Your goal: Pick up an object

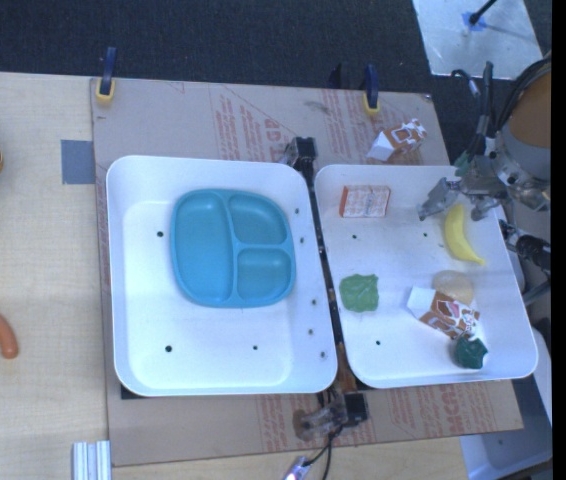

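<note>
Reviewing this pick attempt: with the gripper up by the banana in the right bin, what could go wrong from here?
1. The gripper sits at the upper end of the banana, not its middle; a grasp there may slip off the curved tip.
2. Both lie near the right bin's far-right wall, so a finger might strike the rim on descent.
3. The beige piece lies just below the banana; a push could knock the two together.

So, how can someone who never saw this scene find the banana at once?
Look in the right white bin, near its right edge below the gripper. The banana lies there, long, curved and yellow, unlike the green lump and the small packets nearby.
</note>
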Available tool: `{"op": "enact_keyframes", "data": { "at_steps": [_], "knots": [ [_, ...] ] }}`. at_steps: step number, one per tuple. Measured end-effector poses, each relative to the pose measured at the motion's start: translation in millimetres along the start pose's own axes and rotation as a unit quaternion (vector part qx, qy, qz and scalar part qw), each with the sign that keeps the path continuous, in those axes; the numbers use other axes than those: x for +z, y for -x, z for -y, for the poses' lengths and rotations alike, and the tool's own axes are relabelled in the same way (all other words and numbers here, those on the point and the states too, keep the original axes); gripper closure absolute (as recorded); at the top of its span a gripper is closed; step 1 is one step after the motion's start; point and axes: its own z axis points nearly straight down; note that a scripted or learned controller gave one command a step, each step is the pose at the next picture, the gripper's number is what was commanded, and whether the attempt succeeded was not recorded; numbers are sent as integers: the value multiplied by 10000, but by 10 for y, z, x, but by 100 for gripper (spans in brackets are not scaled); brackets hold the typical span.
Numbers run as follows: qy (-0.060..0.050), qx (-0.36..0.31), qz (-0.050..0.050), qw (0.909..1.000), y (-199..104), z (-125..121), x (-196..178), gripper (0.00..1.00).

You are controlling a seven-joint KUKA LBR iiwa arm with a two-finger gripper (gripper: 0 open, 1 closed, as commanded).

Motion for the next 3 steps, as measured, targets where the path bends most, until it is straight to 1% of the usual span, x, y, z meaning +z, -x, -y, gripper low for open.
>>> {"op": "enact_keyframes", "data": {
  "at_steps": [1,2,3],
  "knots": [
    [-12,-12,2,10000,137,-328,663,0],
    [-14,-8,3,10000,139,-101,730,0],
    [-17,-18,5,10000,143,-104,623,100]
  ]
}}
